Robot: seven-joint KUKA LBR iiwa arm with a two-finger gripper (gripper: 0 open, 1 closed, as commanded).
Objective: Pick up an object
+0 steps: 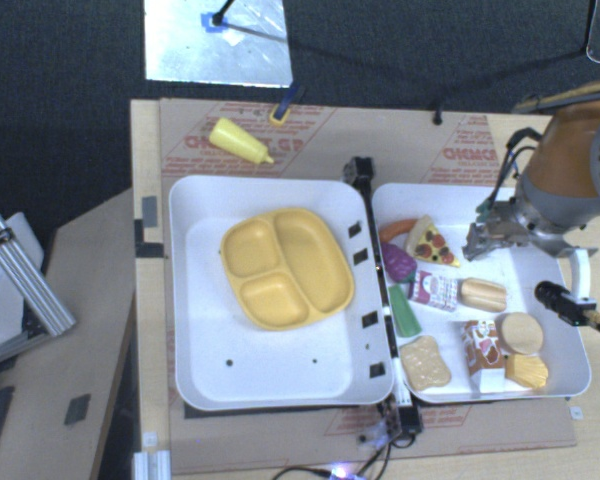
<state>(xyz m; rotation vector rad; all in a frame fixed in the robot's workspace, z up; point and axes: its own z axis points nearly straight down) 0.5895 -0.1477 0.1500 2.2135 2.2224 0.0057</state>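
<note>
My gripper point(477, 242) hangs over the back of the right bin point(578, 368), just right of a pizza slice point(433, 243). Nothing shows between its tips. Below it lie a tan bread roll point(483, 293) and a pink and white carton point(435, 290). At the bin's left side are a red sausage point(398, 230), a purple piece point(397, 263) and a green piece point(404, 311). Along the front sit a toast slice point(425, 361), a brown packet point(479, 341), a round bun point(521, 333) and an orange wedge point(528, 371).
The left bin point(195, 368) holds a yellow divided plate point(285, 266). A yellow mustard bottle point(240, 140) lies on the cardboard behind the bins. The grey and orange arm point(578, 168) comes in from the right over the right bin's far corner.
</note>
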